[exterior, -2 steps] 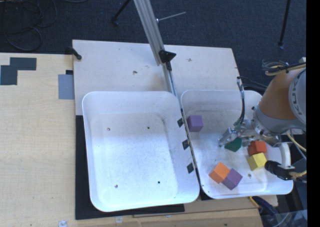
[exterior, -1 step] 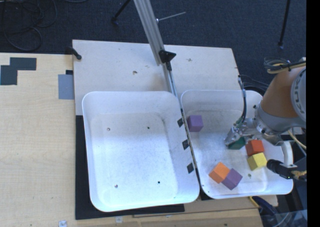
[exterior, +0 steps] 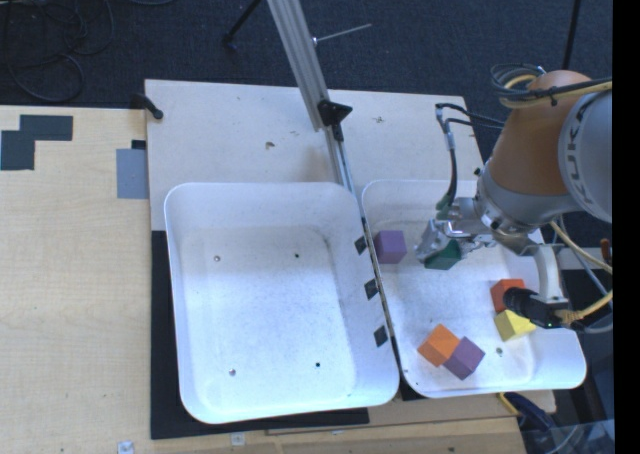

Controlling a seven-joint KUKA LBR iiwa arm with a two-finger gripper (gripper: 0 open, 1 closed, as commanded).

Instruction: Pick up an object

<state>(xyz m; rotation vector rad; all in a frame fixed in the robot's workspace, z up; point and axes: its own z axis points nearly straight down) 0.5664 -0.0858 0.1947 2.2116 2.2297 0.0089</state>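
Here, green block (exterior: 443, 256) just beneath end effector (exterior: 438, 242), touching it

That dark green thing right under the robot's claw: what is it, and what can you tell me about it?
The dark green block looks like a small, solid, matte piece with flat faces, slightly tilted. It sits in the right bin, near the middle, directly at the tip of the gripper, which overlaps its top. Whether it is actually gripped or lifted cannot be told. A purple cube lies apart, to its left.
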